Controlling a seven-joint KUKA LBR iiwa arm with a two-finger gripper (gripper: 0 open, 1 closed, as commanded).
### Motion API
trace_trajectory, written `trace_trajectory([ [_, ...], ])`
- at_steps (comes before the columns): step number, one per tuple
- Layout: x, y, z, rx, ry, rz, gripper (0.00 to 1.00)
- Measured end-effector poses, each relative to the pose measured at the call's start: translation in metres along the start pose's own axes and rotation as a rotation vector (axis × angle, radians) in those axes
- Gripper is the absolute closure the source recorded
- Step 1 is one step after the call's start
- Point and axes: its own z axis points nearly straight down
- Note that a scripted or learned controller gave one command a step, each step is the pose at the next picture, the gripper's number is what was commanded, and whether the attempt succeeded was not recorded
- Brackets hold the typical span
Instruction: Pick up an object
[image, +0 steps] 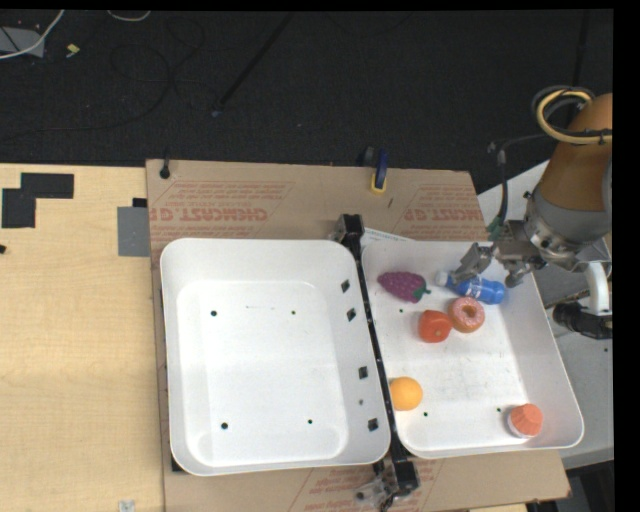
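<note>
From my station I see the grey arm with its orange band (585, 150) reaching in at the right, its two-finger gripper (497, 265) hanging over the far right part of the right-hand shallow white bin (545, 345). The fingers stand spread apart with nothing between them. One fingertip sits just beside a small blue plastic bottle (482, 291), which lies on its side near the bin's far wall; I cannot tell whether they touch.

Just beside the bottle lies a pink-frosted toy doughnut (467, 315), touching or nearly touching a round red toy tomato (434, 326). Farther left, near the divider, lies a purple bunch of toy grapes with a green stem (403, 285). An orange ball-shaped fruit (405, 393) rests against the bin's left wall, closer to the near side. In the near right corner sits a small orange object with a pale flat end (524, 420), well apart from the rest.

The left-hand shallow white bin (180, 350) shows a few small dark dots on its floor. Both bins sit on a brown cardboard sheet (430, 200) printed with reddish lettering that reads upside down from here; I cannot make out the words reliably.
</note>
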Motion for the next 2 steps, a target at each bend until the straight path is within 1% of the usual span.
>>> trace_trajectory([
  [1, -0.038, -0.025, 0.04, 0.003, 0.001, -0.001, 0.0],
  [2, -0.04, -0.025, 0.03, 0.002, 0.001, 0.001, 1.0],
])
